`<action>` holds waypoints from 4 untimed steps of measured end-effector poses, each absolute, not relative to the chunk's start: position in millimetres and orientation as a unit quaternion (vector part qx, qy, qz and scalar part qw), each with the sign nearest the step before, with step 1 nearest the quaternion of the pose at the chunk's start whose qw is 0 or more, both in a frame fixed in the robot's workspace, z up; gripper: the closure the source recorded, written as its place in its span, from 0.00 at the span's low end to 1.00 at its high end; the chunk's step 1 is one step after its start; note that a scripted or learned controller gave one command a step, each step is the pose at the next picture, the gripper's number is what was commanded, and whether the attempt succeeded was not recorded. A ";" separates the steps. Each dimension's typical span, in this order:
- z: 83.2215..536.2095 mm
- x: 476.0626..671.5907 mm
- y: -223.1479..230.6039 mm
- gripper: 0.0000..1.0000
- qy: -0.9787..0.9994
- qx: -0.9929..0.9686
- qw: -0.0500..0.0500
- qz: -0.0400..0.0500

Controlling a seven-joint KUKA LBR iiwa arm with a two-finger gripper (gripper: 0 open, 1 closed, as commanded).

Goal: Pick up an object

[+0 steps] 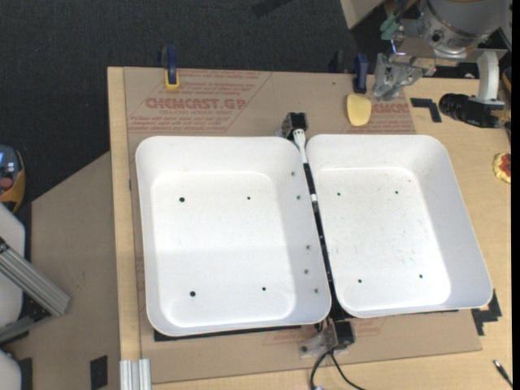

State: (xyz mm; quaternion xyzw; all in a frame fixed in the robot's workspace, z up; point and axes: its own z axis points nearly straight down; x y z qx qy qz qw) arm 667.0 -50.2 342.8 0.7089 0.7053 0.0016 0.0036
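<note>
A small pale yellow object point(358, 109) lies on the brown board just beyond the far rim of the right bin point(455, 218). My gripper point(389, 81) hangs at the top right of the camera view, behind the right bin, its tip just right of and above the yellow object. Whether it touches the object cannot be made out. The left bin point(154, 242) sits beside the right one, with their rims meeting in the middle.
Blue clamps point(170, 59) point(360, 71) stand on the far edge of the board. A black bar point(309, 187) runs along the seam between the bins. A small red and yellow thing point(504, 167) lies at the right edge.
</note>
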 end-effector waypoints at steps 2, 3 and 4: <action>330.7 629.5 -33.5 1.00 0.707 0.707 0.003 0.002; 251.3 656.0 -4.5 1.00 0.708 0.706 -0.002 -0.001; 297.6 667.4 -71.9 1.00 0.706 0.709 0.003 0.001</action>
